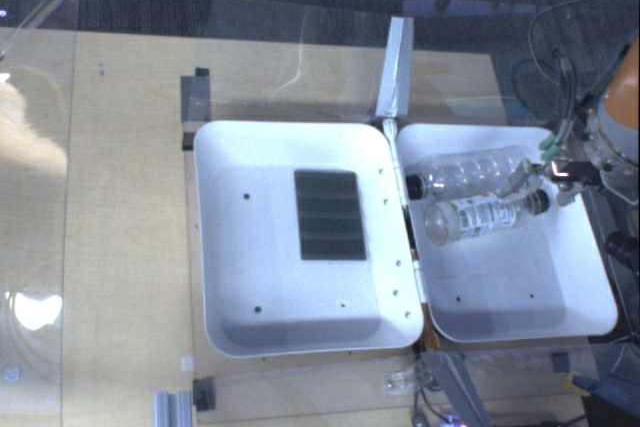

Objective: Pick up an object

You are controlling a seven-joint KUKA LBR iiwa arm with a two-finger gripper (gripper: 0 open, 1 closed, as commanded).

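A pale wooden bench [110, 245] carried two shallow white bins side by side. The left white bin [230, 305] held a dark ribbed rectangular pad [330, 214] lying flat at its centre. The right white bin [560, 300] held two clear plastic bottles [470, 198] lying on their sides, touching, near its back wall. The end effector [566, 171] sat at that bin's right rim, just beside the bottles' right ends; whether it was spread or pressed together could not be told. Judging by this, nothing was lifted yet; grasping remained.
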